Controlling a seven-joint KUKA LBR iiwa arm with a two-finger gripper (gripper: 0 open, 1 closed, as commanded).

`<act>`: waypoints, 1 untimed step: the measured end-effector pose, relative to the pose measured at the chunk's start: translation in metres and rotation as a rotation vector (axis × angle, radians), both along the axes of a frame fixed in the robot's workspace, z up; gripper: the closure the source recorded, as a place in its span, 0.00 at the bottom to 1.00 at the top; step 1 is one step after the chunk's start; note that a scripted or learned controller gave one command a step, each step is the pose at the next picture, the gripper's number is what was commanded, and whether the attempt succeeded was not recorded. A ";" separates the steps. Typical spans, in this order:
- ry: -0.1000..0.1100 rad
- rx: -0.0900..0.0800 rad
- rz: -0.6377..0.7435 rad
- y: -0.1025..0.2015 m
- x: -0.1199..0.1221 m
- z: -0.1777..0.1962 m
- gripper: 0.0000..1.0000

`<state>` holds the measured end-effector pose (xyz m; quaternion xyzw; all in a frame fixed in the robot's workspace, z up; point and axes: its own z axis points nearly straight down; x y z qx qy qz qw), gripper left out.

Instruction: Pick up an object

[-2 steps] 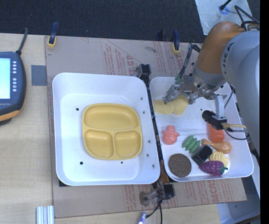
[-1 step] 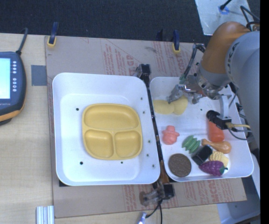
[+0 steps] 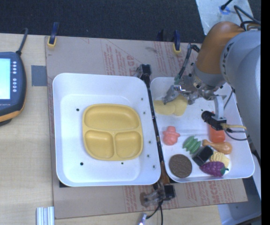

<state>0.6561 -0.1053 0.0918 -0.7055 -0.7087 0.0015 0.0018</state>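
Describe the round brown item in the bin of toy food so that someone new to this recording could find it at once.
Look at the right bin, the one crowded with toy food. Go to its front left corner, nearest the divider between the bins. The brown cookie lies there: a flat dark disc, the only round brown piece, left of the purple grapes.

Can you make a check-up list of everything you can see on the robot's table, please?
Surface: a brown board on a wooden bench, bearing two white bins side by side.
Job's things: in the right bin, a pale yellow toy, pink toy, green toy, orange-red toy, brown round cookie, purple grapes.
Clutter: a yellow divided tray in the left bin.
Grippers: the gripper is low over the pale yellow toy; grasp cannot be told.
Cables: black cables top right.
Surroundings: a handheld screen at left; clamps on the board's far edge.
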 end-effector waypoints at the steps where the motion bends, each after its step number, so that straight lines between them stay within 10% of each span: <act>1: -0.002 0.000 -0.001 -0.004 0.000 0.000 0.00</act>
